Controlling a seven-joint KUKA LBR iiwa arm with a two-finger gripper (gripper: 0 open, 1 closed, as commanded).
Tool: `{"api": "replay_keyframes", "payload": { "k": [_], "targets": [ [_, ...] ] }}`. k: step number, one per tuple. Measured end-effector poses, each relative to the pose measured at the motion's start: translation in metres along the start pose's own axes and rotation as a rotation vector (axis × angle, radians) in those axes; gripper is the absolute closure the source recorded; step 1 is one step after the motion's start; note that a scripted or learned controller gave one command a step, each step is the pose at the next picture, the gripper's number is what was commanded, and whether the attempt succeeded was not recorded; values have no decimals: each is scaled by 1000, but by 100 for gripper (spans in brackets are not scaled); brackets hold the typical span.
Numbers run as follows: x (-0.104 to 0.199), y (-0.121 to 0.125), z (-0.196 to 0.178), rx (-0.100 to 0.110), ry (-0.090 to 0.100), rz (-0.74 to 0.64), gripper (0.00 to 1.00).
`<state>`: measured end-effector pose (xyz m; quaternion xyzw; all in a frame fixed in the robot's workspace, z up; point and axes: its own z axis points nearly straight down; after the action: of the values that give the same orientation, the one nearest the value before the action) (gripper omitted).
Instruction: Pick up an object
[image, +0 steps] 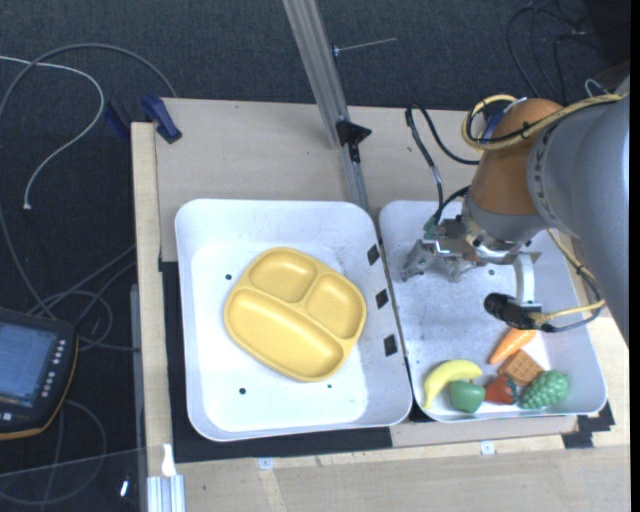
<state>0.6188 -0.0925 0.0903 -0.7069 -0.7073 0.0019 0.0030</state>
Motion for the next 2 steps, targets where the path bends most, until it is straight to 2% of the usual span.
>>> {"api": "replay_keyframes", "payload": {
  "k": [1, 2],
  "targets": [
    [0, 2, -14, -6, 0, -1, 100],
    [2, 4, -58, -13, -2, -1, 100]
  ]
}}
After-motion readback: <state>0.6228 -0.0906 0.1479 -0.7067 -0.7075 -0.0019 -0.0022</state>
